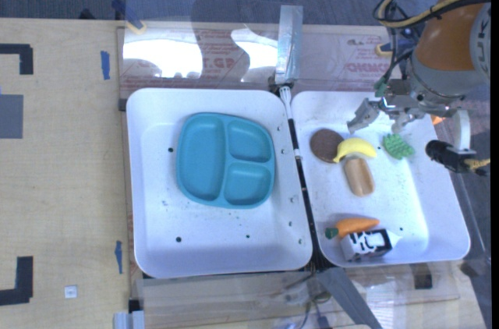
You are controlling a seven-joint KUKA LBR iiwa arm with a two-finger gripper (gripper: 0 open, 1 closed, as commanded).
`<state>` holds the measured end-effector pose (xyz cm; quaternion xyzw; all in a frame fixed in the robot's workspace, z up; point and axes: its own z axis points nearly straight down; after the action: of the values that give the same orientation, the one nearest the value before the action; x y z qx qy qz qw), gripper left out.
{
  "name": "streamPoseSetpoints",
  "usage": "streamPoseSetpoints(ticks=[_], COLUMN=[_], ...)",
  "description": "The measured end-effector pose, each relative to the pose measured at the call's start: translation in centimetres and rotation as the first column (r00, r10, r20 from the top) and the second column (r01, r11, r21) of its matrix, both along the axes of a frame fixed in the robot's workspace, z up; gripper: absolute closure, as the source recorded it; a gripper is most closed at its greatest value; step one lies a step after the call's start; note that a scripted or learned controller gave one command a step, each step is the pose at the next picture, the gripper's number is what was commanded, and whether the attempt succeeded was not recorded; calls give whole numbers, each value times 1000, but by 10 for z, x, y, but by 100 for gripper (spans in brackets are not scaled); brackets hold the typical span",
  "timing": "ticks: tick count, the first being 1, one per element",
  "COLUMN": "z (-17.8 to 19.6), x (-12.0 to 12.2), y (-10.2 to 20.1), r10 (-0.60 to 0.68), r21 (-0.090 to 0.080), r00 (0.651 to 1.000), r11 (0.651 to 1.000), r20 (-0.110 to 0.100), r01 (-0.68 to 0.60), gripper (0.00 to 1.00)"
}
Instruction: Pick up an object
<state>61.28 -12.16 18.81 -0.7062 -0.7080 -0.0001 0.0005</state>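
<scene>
Objects for picking lie in the right bin (444, 226), the nearer of two shallow white bins to the arm; no single one is named by the task, so any of them would serve; the hand (387, 112) hangs above the far part of that bin, its metal fingers spread apart and holding nothing; the grey arm with its orange band (456, 31) reaches in from the right behind it; just below the hand sits a small green piece (398, 146), and to its left a yellow banana (355, 149) that touches both a brown round disc (325, 144) and a tan bread roll (359, 176); near the front edge of the bin lie an orange carrot (352, 225) and, touching it, a black and white carton (368, 242); the left bin (156, 242) carries a blue divided plate (226, 160), well apart from the hand; both bins rest on the counter (54, 164)

To do this step well, my judgement is that the green piece is the best choice, since it lies closest under the hand and stands apart from its neighbours; the hand should come straight down with the fingers on either side of it, close only once low enough to grip its body, and avoid nudging the banana, whose contact with the disc and roll makes a clean hold there less likely
</scene>
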Motion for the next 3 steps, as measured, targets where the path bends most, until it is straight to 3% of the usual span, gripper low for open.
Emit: streamPoseSetpoints(ticks=[1, 2, 3], z=[-96, -84, 2], x=[-17, -15, 57], y=[2, 2, 60], r10=[-46, -50, -34], r21=[-3, 1, 1], r00=[999, 999, 999], r11=[999, 999, 999], r20=[14, 22, 11], r01=[46, 50, 34], gripper=[0, 100, 100])
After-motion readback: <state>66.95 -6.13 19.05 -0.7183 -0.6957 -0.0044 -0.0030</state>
